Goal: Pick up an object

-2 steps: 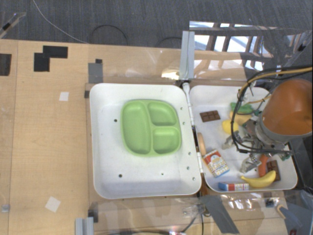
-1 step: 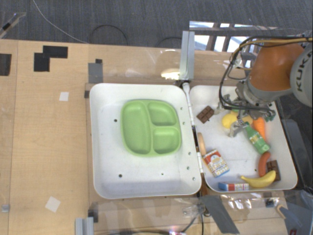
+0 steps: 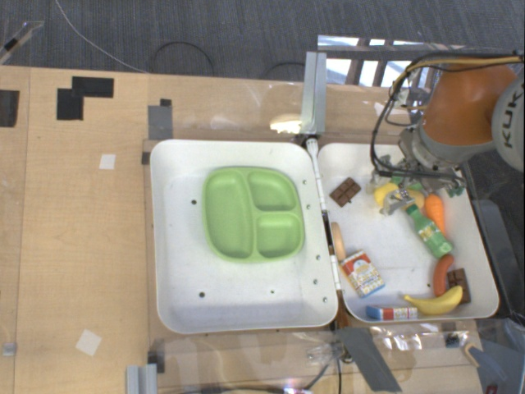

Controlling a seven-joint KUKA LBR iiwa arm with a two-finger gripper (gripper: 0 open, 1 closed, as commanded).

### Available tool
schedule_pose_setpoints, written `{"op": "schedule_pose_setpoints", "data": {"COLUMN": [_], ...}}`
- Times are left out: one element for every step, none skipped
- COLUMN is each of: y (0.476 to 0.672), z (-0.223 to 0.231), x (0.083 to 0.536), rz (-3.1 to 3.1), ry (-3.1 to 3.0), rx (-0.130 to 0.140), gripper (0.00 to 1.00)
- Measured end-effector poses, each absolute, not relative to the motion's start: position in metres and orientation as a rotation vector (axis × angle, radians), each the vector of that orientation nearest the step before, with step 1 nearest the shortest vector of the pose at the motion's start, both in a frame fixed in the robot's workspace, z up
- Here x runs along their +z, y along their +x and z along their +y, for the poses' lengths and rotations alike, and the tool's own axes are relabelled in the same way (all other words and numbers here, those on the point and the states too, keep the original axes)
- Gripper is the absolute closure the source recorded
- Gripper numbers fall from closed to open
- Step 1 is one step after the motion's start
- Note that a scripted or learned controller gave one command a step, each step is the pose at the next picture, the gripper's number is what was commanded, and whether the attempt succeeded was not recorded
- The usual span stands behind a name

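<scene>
In the right bin (image 3: 385, 253), my gripper (image 3: 407, 192) hangs low over the far end, under the orange band of the arm (image 3: 459, 105). Directly at it lie a small yellow piece (image 3: 384, 194), a green bottle (image 3: 428, 230) and an orange carrot (image 3: 435, 210). A brown chocolate bar (image 3: 344, 191) lies to the left of the gripper. Toward the near end are a red-and-white carton (image 3: 362, 273), a red sausage (image 3: 443, 272), a banana (image 3: 435, 302) and a blue-and-white tube (image 3: 392, 312).
The left bin (image 3: 176, 245) holds a green divided plate (image 3: 251, 213). A wooden stick (image 3: 337, 241) rests along the wall between the bins. A metal post (image 3: 314, 93) stands behind the bins. Black cables (image 3: 385, 125) loop from the arm above the right bin's far edge.
</scene>
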State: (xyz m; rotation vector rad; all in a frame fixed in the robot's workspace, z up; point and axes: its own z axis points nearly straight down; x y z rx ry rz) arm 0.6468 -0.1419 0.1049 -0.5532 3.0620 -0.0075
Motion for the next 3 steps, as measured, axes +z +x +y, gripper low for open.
{"op": "schedule_pose_setpoints", "data": {"y": [0.655, 0.595, 0.643], "z": [-0.092, -0.052, -0.147], "x": [0.208, 0.229, 0.151], "rz": [3.026, 3.099, 3.093], "ry": [-0.757, -0.438, -0.542], "rx": [-0.008, 0.000, 0.000], "gripper": [1.00, 1.00, 1.00]}}
